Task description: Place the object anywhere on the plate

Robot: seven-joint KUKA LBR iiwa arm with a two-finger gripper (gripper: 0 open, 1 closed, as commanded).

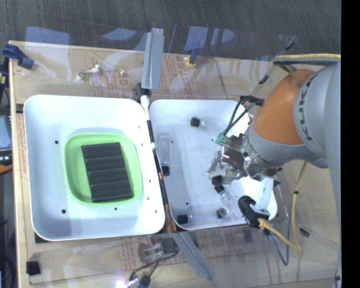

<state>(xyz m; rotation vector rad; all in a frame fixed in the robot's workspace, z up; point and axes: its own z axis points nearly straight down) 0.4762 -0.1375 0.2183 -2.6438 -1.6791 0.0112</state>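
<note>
a clear plastic object [162,150], hard to make out, lies in the right bin [192,161] along its left wall, left of the frame's centre; its long axis seems to run up and down the frame, though its ends are too faint to tell which way it points. it lies on the bin floor, well apart from the hand [219,176]. the green plate [73,179] sits in the left bin [42,119], at centre left of the frame, with one dark ribbed block [107,171] on it. the arm [294,119] reaches in from the right, wrist bent down over the right bin's lower right part. whether the hand is open or closed, i cannot tell. there are two bins on the counter [60,62], one plate and one arm.
</note>
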